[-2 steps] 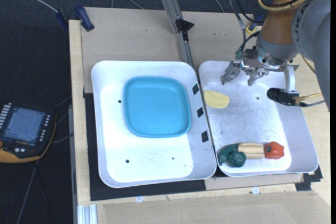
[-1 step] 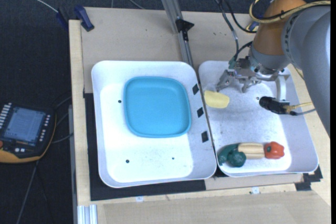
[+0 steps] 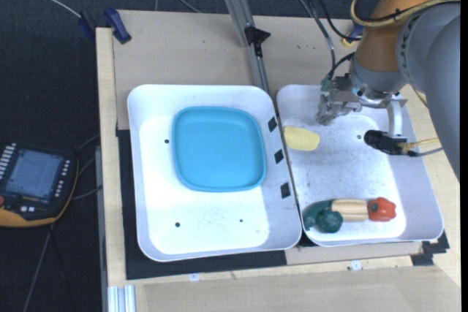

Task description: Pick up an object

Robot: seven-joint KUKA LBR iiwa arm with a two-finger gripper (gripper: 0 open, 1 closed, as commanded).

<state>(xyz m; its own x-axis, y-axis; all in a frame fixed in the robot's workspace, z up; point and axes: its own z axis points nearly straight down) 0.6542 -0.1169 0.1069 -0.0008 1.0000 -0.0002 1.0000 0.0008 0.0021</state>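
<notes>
Hovering over the right bin's (image 3: 409,226) far edge, the claw (image 3: 327,113) points down beside a yellow object (image 3: 301,138); whether it is open cannot be told.

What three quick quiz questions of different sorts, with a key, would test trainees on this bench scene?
1. True or false: the blue tray lies in the left bin.
2. Which object is nearest the claw? A) pale yellow piece B) red item C) green item
3. Fill in: the red, tan and green items lie along the right bin's ____ edge.

Key: 1 true; 2 A; 3 near (bottom).
</notes>
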